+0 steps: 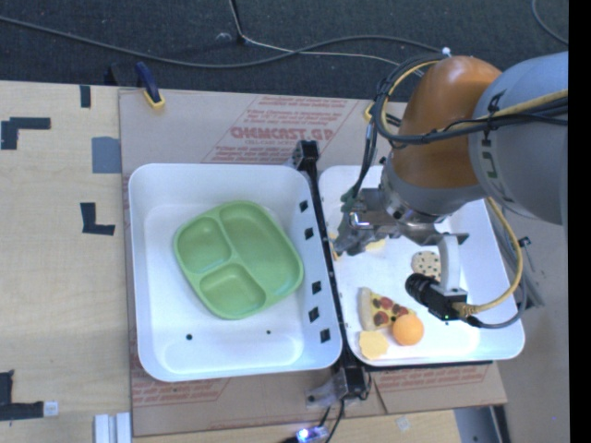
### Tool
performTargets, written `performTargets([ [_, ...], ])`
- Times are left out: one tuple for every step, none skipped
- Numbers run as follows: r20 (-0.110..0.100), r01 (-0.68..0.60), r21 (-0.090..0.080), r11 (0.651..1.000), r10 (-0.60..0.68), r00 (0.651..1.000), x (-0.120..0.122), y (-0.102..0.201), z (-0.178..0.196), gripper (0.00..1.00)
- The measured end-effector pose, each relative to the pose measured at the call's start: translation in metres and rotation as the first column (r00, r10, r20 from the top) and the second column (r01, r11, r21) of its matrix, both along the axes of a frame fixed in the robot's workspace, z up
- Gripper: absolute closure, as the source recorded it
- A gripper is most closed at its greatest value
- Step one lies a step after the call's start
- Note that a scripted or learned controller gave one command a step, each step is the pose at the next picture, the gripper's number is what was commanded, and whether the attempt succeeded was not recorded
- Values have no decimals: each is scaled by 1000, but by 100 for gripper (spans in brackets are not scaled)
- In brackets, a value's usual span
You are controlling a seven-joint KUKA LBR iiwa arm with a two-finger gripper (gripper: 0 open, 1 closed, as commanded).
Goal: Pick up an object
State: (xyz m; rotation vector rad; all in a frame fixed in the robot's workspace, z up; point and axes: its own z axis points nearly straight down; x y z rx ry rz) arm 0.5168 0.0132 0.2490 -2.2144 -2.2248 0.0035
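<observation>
The grey two-finger gripper (355,233), finger spacing impossible to tell, is hovering just right of the green three-compartment plastic plate (238,258).

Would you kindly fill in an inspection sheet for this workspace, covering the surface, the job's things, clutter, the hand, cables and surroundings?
Surface: two shallow white bins side by side, left bin and right bin, on a cardboard sheet over a wooden bench.
Job's things: in the right bin, a pizza slice, an orange ball, a pale yellow piece and a spotted cookie.
Clutter: green divided plate in the left bin.
Hand: hand low over the right bin's left side; finger state unclear.
Cables: yellow cable looping by the wrist; black cable across the floor behind.
Surroundings: dark carpet; black tape marks on the bench.
</observation>
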Motion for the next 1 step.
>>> performTargets([
  [-1,0,-1,1000,0,1000,-2,48,-16,100],
])
